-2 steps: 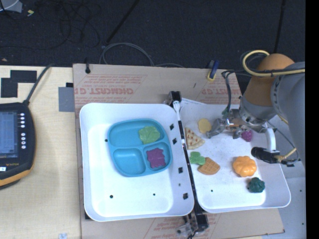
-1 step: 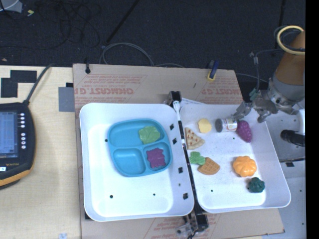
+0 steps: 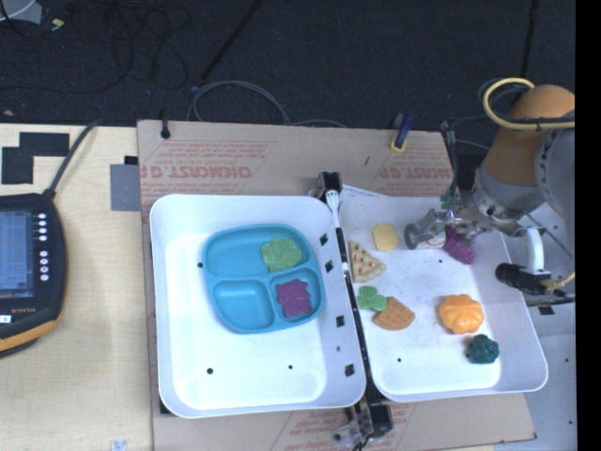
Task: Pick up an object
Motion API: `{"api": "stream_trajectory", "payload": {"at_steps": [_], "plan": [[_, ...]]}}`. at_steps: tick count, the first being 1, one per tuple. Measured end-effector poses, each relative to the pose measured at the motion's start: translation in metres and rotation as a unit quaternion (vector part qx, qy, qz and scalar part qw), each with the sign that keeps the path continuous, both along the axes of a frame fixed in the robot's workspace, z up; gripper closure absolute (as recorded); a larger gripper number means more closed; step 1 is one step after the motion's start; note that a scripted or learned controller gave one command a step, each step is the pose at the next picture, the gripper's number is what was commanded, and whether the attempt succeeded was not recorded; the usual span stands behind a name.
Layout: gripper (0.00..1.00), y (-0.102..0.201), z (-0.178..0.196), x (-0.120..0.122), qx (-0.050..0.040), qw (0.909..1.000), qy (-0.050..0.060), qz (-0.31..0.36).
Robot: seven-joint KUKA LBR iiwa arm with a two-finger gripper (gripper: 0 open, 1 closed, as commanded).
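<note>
Purple toy in right bin, touching pincer from below, pincer's spread unclear

Bench bearing two white bins

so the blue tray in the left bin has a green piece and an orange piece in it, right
Not quite. The blue tray in the left bin holds a green piece and a purple piece, not an orange one. The orange piece lies in the right bin. The camera view shows this.
</note>
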State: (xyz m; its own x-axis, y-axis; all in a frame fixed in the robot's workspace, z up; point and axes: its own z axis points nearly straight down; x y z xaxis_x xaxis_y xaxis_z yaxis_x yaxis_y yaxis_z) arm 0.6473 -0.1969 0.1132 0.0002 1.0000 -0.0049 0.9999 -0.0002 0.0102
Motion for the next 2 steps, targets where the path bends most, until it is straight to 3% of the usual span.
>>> {"api": "stream_trajectory", "payload": {"at_steps": [1, 2], "plan": [[0.00, -0.018, 0.035, -0.089, 0.0023, 1.0000, 0.007, -0.002], [0.00, -0.015, -0.028, -0.126, 0.0037, 1.0000, 0.008, 0.000]]}}
